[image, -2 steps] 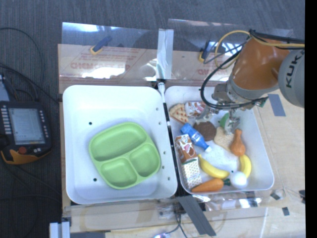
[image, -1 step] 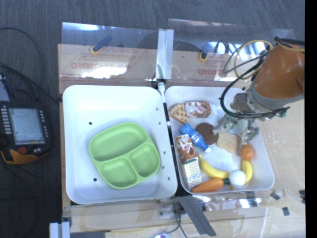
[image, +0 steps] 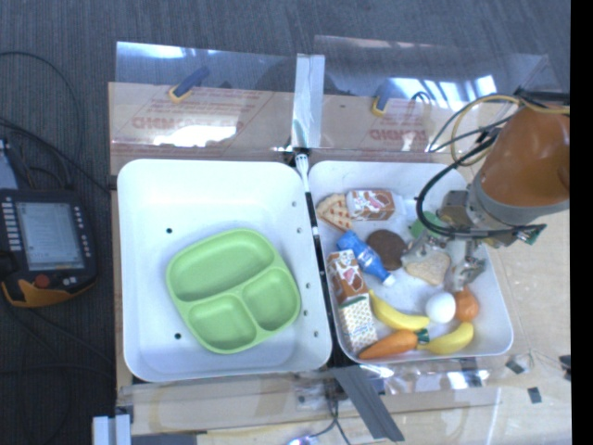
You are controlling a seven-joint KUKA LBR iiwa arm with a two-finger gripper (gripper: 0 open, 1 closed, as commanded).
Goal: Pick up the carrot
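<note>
The left bin (image: 148,248) has open floor around a green tray (image: 233,288). The right bin (image: 496,327) is crowded. The gripper (image: 447,260) hangs over a sandwich (image: 428,267); whether it is spread or pressed together, I cannot tell. The carrot (image: 389,344) lies along the near wall, touching a banana (image: 403,315), with an egg (image: 440,306) close by.

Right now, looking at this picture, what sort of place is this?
Most likely a robot test lab rather than a kitchen. The arm reaches over two white bins set on a bench, the food such as the carrot looks like toys, and a handheld control screen lies beside them.
</note>
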